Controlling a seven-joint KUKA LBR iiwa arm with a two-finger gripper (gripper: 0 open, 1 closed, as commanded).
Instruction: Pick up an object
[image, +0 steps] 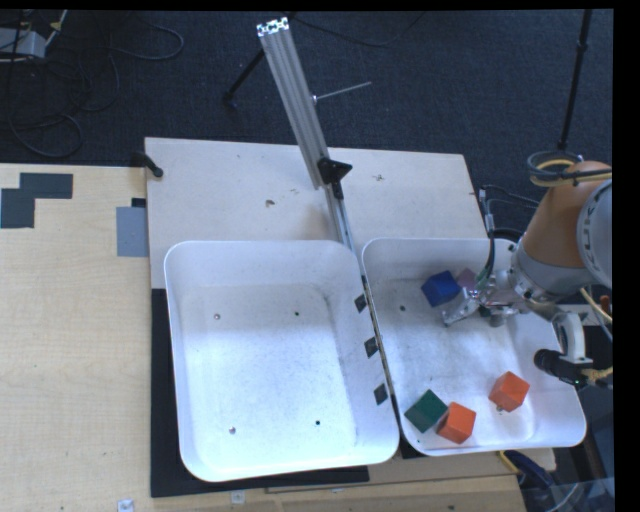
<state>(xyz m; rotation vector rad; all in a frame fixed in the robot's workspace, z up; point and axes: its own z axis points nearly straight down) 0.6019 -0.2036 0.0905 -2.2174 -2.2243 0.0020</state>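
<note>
Gripper low in right bin, upper-middle part, fingers pointing left. Can't tell if fingers are apart or together – too small, metal blurs into the white floor. Nothing visibly between them.

Blue cube just left of and slightly above gripper tip, touching or nearly so; can't say which. Small pinkish-grey block just above gripper, right beside blue cube, partly tucked behind wrist hardware.

Arm comes in from right, orange band above wrist, grey body behind it; cables looped at top.

Further out, toward near edge of same bin: orange cube below and right of gripper, well apart from it. Second orange cube lower still, touching or just beside green cube on its left. Both sit near bin's front-left corner.

Left bin, across the divider from gripper: bare white floor w/ few dark specks.

Beyond bins: grey metal rail slanting up from the divider between bins toward top of view. Pale bench board under bins, wood floor panel far left, dark carpet w/ cables behind.
</note>
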